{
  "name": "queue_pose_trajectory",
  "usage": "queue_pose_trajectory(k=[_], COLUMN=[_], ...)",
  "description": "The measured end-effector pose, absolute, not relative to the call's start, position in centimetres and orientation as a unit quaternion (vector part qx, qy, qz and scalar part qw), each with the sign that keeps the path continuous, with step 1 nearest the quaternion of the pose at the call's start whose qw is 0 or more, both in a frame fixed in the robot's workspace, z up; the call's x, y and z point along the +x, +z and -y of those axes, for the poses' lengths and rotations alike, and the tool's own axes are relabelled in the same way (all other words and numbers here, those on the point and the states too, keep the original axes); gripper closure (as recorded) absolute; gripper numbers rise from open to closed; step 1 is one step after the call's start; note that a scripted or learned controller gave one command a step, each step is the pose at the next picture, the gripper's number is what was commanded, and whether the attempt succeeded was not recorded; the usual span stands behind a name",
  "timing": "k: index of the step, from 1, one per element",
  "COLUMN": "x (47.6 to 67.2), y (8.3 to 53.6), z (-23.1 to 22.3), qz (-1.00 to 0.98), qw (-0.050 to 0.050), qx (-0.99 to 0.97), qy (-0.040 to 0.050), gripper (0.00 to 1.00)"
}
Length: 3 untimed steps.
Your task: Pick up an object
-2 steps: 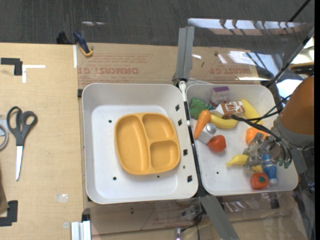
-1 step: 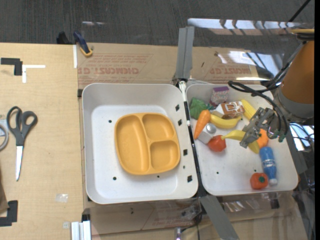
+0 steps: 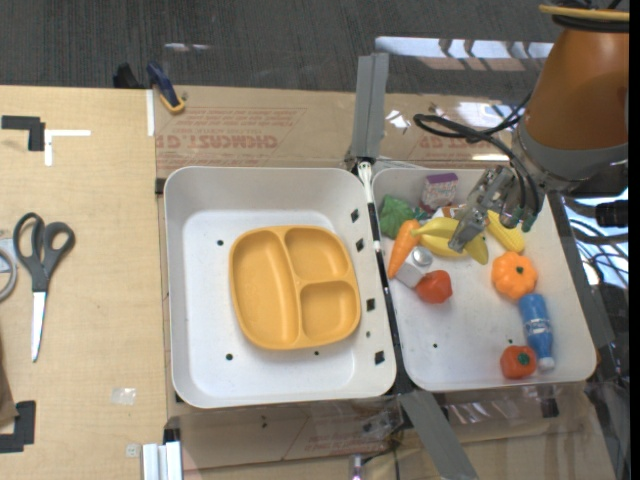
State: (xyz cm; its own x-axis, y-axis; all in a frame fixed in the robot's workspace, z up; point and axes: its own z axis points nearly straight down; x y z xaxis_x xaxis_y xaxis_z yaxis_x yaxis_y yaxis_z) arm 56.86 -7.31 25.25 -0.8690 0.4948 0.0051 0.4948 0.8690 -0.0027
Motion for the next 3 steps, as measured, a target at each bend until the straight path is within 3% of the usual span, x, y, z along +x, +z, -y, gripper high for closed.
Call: queue_pose_trajectory(k=[2,3], x=[65.0,59.5], y=[29.4,27.4], z=[2.6,-1.8], qz=[0.941,0.973], qw=[0.000,0.003], qx=[-0.338,-0.230], qy=[0.0015,0.0010], gripper=[1.00,1.00])
